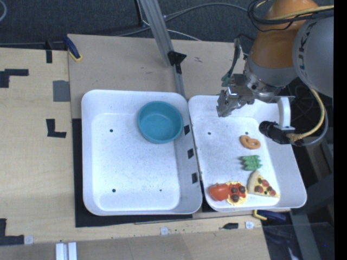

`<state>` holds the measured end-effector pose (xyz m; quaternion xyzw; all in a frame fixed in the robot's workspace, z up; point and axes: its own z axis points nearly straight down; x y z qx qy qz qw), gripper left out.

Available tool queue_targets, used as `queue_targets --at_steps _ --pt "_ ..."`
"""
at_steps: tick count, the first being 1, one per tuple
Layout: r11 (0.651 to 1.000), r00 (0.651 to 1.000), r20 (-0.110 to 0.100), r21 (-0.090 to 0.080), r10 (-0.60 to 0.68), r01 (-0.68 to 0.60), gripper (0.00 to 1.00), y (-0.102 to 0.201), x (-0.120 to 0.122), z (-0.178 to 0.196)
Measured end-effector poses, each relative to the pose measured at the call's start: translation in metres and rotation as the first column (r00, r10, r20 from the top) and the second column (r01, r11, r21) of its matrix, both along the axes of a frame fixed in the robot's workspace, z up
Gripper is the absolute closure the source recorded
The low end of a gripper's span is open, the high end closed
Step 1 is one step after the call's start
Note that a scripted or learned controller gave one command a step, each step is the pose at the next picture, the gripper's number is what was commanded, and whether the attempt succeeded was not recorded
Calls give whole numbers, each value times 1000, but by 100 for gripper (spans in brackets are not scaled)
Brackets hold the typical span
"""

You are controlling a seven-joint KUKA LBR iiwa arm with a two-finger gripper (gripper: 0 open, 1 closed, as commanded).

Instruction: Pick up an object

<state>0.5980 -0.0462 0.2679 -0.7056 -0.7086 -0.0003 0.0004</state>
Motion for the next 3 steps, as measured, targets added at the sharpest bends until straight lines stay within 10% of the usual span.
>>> queue_targets --at_steps 3 --pt "1000 1000 -2 -1 0 0 100 139 -59 -31"
